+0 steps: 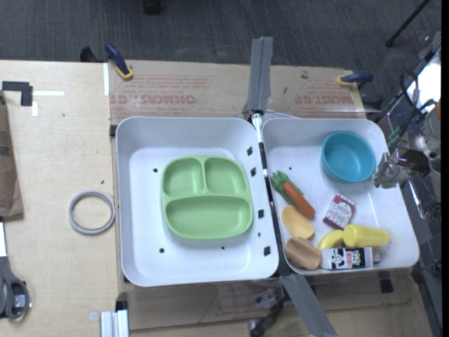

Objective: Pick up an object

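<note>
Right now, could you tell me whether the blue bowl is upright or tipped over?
Upright: the blue bowl shows its open mouth and inside, facing up.

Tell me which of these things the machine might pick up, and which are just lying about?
For the job:
blue bowl
toy carrot
red packet
banana
yellow block
milk carton
green tray
pincer, at the right bin's edge

Lying about:
tape ring
scissors
clamps
paper bag

Bright, even overhead light, soft faint shadows inside the white bins [133, 209], slight overall softness, no harsh glare.
</note>
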Controlling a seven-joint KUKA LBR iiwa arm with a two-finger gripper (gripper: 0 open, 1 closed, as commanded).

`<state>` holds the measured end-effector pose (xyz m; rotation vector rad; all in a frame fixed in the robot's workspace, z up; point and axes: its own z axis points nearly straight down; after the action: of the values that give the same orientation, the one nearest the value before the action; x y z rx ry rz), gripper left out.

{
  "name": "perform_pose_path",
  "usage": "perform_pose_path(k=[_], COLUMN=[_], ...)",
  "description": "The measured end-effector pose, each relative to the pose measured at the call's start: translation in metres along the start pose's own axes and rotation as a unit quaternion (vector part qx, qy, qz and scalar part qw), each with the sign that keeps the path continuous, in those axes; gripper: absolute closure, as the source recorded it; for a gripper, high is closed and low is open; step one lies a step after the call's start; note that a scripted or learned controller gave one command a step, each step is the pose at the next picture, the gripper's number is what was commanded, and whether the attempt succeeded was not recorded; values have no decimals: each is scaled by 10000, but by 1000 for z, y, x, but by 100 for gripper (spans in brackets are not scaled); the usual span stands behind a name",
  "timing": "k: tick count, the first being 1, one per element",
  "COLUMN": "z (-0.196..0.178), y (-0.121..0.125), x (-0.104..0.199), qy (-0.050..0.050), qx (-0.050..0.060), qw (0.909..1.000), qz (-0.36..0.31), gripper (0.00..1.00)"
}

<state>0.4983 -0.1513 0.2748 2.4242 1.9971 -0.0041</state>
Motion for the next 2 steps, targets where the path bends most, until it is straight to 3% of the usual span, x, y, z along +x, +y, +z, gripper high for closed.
perform_pose_path(k=[1, 2], z=[84, 84], y=[19, 19], x=[66, 66], qy=[6, 6], qx=[9, 8], qw=[9911, 9911], qz=[-1331, -1332], gripper=[100, 0])
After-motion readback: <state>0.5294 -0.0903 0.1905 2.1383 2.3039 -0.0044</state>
